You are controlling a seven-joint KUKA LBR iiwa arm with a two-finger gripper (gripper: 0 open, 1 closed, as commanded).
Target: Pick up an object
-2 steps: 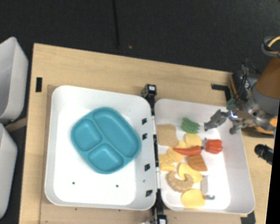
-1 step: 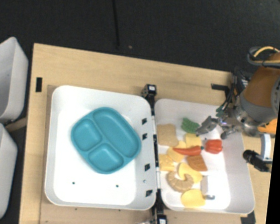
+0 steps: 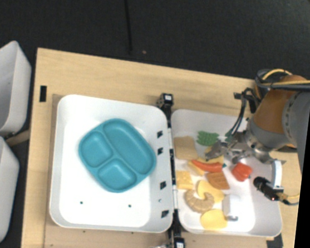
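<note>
The toys sit in a pile in the right bin (image 3: 267, 218). There is a green piece (image 3: 207, 138) at the top, a tan slice (image 3: 184, 147) beside it, and an orange strip (image 3: 206, 166) in the middle. A red piece (image 3: 242, 171) lies to the right. Lower down are a brown piece (image 3: 218, 180), a curled shrimp (image 3: 199, 199) and a yellow piece (image 3: 214, 219).

The gripper (image 3: 224, 150) is low over the top of the pile, just by the green piece and the orange strip. I cannot tell if its fingers are spread or pressed together, and I see no toy between them. So I think the arm is at the reaching step, with no pick made yet.

Next it needs to come down on 1 toy, pinch it and lift it straight up.

The left bin (image 3: 62, 193) holds a blue tray (image 3: 117, 154) with 3 parts. Both bins rest on the worktop (image 3: 104, 78).
</note>
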